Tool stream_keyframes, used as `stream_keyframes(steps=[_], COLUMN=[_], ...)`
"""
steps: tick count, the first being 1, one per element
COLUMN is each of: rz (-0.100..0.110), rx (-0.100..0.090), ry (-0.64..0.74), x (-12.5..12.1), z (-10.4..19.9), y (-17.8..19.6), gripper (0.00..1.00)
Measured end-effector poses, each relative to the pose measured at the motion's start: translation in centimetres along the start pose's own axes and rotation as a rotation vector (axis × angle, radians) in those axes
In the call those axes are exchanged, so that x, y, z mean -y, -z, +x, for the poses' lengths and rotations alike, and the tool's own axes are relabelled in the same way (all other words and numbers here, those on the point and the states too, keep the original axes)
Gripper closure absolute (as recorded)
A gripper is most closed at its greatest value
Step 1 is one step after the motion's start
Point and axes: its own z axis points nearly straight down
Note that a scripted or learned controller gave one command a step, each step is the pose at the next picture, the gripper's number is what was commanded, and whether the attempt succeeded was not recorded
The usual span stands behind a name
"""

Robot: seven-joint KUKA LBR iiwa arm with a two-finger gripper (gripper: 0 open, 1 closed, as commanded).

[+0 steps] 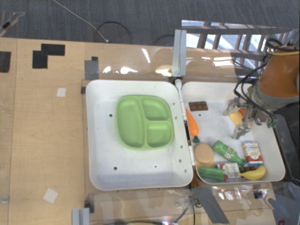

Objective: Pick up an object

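My gripper (236,120) hangs over the upper right part of the right bin (280,161). Its two fingers (231,109) stand apart, so it is open. A small yellow-orange piece (236,117) sits between them; whether they touch it I cannot tell. Other items lie lower in this bin: a carrot (191,122), a brown chocolate bar (197,106), a round tan bun (204,153), a green bottle (228,152), a small can (251,153), a banana (253,173), a cucumber (211,172) and a red-and-white packet (230,167).
The left bin (108,172) holds a green divided plate (144,121). A metal post (178,50) rises at the far end of the wall between the bins. The arm's orange band (281,76) is at the right, above the bin's far corner.
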Motion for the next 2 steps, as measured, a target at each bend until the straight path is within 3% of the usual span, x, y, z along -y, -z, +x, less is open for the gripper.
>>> stream_keyframes(steps=[1, 2], rz=[0.002, 0.002], rx=[0.013, 0.012], ry=[0.000, 0.000], x=[-0.04, -0.05], z=[-0.45, -0.41], y=[1.49, 1.43], gripper=[1.00, 0.00])
